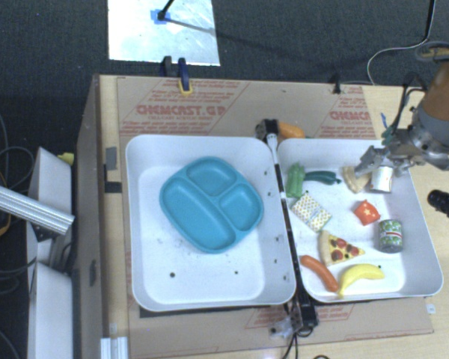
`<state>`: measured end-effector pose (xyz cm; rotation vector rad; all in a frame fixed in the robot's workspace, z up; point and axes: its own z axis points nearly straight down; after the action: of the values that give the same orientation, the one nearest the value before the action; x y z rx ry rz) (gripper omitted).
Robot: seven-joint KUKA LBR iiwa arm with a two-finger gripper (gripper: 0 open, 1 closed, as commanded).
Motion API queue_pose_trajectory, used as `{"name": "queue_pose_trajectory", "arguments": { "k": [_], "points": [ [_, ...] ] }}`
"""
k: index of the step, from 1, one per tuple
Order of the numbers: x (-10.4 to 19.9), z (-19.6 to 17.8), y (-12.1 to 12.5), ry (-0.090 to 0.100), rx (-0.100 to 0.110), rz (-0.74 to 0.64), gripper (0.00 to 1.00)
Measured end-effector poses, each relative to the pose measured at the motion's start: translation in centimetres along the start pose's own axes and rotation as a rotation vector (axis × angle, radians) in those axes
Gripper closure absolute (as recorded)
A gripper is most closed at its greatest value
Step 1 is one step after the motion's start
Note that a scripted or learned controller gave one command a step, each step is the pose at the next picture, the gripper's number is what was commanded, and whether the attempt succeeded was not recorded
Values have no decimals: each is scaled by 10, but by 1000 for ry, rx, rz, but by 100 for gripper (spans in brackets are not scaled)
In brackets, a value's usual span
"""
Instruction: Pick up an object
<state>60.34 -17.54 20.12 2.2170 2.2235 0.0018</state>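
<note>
The robot's gripper [380,172] hangs over the top part of the right bin [426,256]. I cannot tell how it is set, because it is too small and blurry. Just beside it, on its left, lies a pale piece of bread [353,179]. Farther left are a dark green pepper [319,176] and a light green toy [294,179]. Below the gripper sits a red toy [366,212], then a small can [391,235]. Lower down and to its left are a checkered packet [311,211], a pizza slice [338,248], a hot dog [319,272] and a banana [360,275]. Far to its left, the left bin [146,275] holds a blue tray [211,203].
</note>
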Motion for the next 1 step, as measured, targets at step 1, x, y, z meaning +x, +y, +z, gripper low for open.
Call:
{"name": "queue_pose_trajectory", "arguments": {
  "k": [1],
  "points": [
    [-31,77,-15,0,3,2,0]
  ]
}}
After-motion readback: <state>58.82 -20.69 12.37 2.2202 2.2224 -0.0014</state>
